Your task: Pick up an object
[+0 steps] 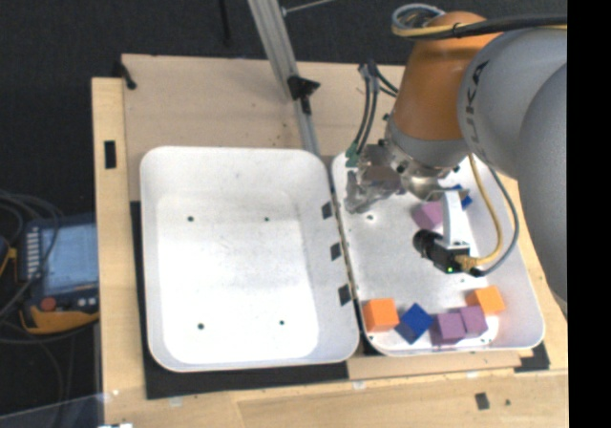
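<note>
The arm point(496, 82) comes in from the right and covers the upper right part of the right bin point(382, 235), so whatever lies under the orange band and wrist is hidden. A purple block point(430, 216) and a bit of something blue point(465, 198) peek out from beneath the wrist, both partly covered. The jaws point(361, 189) sit low over the upper left corner of the right bin, close to its inner wall, but they are small and blurred against the white floor; whether they are apart or together cannot be told, and nothing can be seen between them. A black fitting point(434, 246) with a yellow cable hangs from the wrist over the middle of the bin. Along the near edge of the right bin lie an orange block point(381, 313), a blue block point(415, 322) just beside it, two purple blocks point(459, 326) touching each other, and another orange block point(490, 299) just behind them. The left bin point(239, 254) shows a bare white floor with four small dark dots. Both bins rest side by side on the wooden worktop point(191, 82), with a grey metal rail point(272, 30) slanting across behind them.
</note>
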Available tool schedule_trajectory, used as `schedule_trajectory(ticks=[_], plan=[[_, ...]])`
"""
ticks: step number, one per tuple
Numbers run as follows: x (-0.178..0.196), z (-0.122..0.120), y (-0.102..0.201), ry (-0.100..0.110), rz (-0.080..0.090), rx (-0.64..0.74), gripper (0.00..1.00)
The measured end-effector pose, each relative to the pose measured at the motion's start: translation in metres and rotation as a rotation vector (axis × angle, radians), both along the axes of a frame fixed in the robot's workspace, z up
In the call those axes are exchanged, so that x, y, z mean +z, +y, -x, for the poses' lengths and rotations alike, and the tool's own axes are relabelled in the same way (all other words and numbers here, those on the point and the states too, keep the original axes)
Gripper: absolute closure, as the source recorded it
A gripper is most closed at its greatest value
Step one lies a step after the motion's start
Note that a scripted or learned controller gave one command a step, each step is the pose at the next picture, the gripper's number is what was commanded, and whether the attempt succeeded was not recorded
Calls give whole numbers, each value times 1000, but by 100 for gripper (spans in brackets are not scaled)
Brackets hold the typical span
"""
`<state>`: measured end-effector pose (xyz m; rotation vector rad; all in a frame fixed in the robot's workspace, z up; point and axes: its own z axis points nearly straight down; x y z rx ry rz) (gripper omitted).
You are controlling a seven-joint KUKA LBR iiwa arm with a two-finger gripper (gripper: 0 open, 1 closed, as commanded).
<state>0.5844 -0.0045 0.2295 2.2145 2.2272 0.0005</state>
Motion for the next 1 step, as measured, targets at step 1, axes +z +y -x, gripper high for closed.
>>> schedule_trajectory(ticks=[1], plan=[[11, -20, 53, -2, -2, 2, 100]])
